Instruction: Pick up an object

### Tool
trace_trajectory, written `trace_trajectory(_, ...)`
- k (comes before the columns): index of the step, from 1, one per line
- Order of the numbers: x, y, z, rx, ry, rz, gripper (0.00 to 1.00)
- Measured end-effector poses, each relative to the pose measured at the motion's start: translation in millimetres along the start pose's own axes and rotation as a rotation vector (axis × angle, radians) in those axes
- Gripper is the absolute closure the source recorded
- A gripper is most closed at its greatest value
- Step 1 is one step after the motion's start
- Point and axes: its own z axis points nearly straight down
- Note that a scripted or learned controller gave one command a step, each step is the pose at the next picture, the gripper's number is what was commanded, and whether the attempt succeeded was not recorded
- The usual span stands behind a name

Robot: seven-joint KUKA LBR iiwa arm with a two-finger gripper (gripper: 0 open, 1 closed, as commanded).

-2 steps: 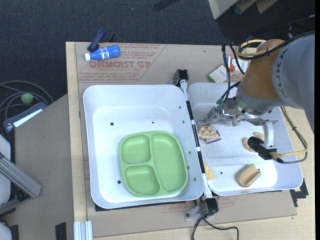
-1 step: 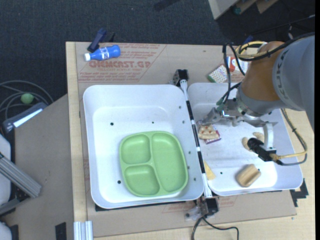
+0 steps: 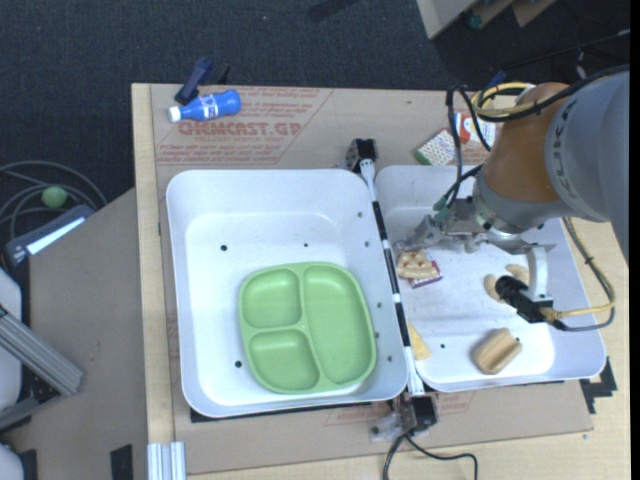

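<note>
Currently: tabletop (image 3: pixel 300 128) carries two white bins.
- Left bin (image 3: pixel 200 228): holds green divided plate (image 3: pixel 305 326), not in play.
- Right bin (image 3: pixel 450 308): grey arm (image 3: pixel 590 138) reaches over it.
- Claw (image 3: pixel 440 230): low near divider wall; apart or together, cannot tell.
- Likely target: waffle square (image 3: pixel 417 266), flat on floor just below claw, beside wall.
- Risks: flat piece gives little edge, so claw may skid over it or close on nothing; wall nearby, so scrape or jam likely.
- Tan bread roll (image 3: pixel 497 349): well apart, bulkier, probably the easier grab.
</note>
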Motion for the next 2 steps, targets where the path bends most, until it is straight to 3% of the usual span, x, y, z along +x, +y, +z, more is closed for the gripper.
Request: trace_trajectory(2,0.2,-3.6,-0.2,-0.003,-0.002,0.001,0.0)
